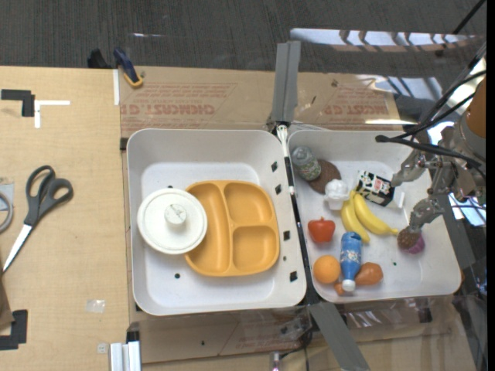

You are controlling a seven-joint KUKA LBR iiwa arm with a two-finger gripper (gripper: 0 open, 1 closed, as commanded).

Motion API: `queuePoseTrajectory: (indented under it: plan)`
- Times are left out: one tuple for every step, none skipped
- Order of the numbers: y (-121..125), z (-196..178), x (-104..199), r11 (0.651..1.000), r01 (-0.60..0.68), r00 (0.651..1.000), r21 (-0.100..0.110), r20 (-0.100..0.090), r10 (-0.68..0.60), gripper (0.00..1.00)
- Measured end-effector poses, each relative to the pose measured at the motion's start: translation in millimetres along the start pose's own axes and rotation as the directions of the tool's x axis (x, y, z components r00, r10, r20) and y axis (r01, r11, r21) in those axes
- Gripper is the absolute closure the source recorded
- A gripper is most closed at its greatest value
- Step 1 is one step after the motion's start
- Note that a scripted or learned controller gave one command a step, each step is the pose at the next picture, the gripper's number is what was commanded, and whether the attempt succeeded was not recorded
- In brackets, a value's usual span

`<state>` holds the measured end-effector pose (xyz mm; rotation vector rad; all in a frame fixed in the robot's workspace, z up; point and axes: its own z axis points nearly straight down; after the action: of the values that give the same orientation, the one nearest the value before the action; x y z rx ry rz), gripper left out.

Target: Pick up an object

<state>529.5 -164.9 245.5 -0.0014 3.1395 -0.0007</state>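
Note:
My gripper [405, 204] hangs over the right side of the right bin [433, 280], fingers spread apart and open, with nothing between them. A small purple-brown fruit [411, 241] lies on the bin floor just under the tip of the lower finger [425, 212]. To its left lie two yellow bananas [366, 216] and a black-and-white carton [375, 187]. Further left are a red tomato [321, 229], an orange [327, 269], a blue bottle [349, 256] and an orange-brown piece [370, 273].
A clear jar [304, 163], a brown item [326, 170] and a small white object [336, 192] sit at the right bin's back left. The left bin [147, 153] holds a yellow divided plate [236, 234] and a white round lid [172, 220]. Scissors [37, 201] lie on the bench.

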Motion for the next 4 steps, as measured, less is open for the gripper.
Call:
queuePoseTrajectory:
  plan:
    - [32.7,151.5,14.4,0.997,0.073,0.997,0.0,0.005,-0.073,0.0]
    - [54.5,151.3,-67.7,0.999,-0.047,0.999,0.0,0.003,0.047,0.0]
    - [55.4,140.7,-69.5,0.999,-0.044,0.999,0.001,0.008,0.044,1.0]
    - [45.8,153.4,9.4,0.997,-0.073,0.997,0.0,-0.001,0.073,1.0]
